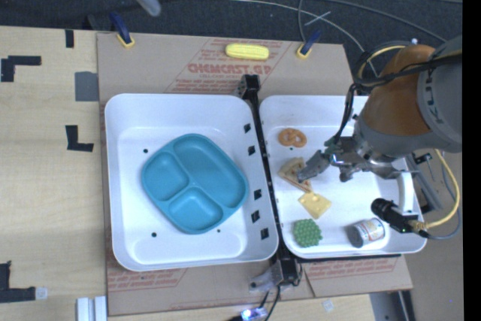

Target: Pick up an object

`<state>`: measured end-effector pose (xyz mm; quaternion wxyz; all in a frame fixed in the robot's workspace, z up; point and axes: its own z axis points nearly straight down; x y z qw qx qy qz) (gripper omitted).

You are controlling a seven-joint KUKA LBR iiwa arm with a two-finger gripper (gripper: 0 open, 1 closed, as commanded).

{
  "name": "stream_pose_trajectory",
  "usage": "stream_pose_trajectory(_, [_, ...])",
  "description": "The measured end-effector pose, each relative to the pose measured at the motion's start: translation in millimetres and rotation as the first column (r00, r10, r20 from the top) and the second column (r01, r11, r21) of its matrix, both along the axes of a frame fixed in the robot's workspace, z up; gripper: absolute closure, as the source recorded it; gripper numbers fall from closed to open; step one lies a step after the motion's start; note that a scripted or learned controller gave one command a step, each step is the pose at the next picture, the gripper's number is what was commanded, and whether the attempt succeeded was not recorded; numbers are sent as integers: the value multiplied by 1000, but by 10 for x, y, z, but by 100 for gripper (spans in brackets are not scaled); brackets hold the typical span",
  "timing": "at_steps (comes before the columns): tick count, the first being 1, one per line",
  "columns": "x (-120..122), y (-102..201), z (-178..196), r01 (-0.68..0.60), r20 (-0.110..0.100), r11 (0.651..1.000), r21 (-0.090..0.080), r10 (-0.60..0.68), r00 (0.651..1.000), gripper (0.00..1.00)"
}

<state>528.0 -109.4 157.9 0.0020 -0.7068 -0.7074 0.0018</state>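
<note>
Bench: two shallow white bins side by side on a cardboard sheet, the left bin (pixel 120 162) and the right bin (pixel 338 105).
Arm: the grey arm (pixel 417 98) with its orange band reaches in over the right bin.
Blue tray: a three-compartment plate (pixel 194 182) lies alone in the left bin.
Gripper: the gripper (pixel 307 173) sits low in the right bin, its tip right at the toast slice; whether it is spread or pinched I cannot tell from this angle.
Toast slice: the likely target (pixel 291 171), a flat tan piece near the bin's left wall, below the pretzel (pixel 291 137). It looks like a light, rigid toy; being thin and flat, it probably needs a pinch across its edges, and may slide on the smooth bin floor.
Cheese wedge: yellow (pixel 315 204), just beside the toast, toward the front.
Broccoli: green, knobbly (pixel 307 232), near the front wall; probably easy to grip.
Can: a small silver can (pixel 366 231) lying on its side, likely to roll.
Corn: a yellow cob (pixel 246 51) outside the bins.
</note>
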Motion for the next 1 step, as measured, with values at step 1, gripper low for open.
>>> stream_pose_trajectory(1, [-62, -14, -636, 1, -2, 1000, 0, -1, 1000, 0])
